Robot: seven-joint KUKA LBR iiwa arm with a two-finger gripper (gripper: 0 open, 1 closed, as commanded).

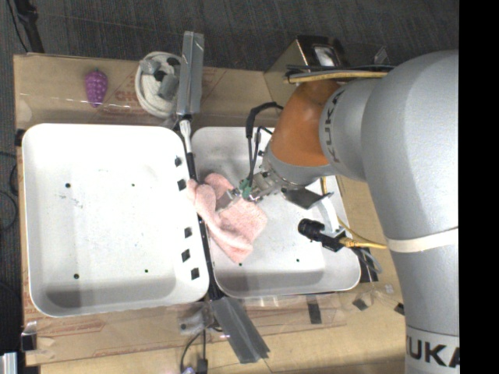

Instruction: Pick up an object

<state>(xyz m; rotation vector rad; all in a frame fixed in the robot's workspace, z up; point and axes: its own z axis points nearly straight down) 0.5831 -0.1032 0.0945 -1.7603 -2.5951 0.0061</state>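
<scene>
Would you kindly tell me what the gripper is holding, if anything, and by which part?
It cannot be told: the gripper sits on the pink cloth's upper edge.

White capital letters spelling "KUKA" stand on the grey arm (421, 209) at the lower right of the camera view, on the link nearest the frame's bottom edge. The same lettering runs lengthwise in dark characters along the grey housing beside the orange band (300, 131), where it is partly turned away and only partly legible. No other text, number or sign can be read on the bins, the bench or the objects.
</scene>
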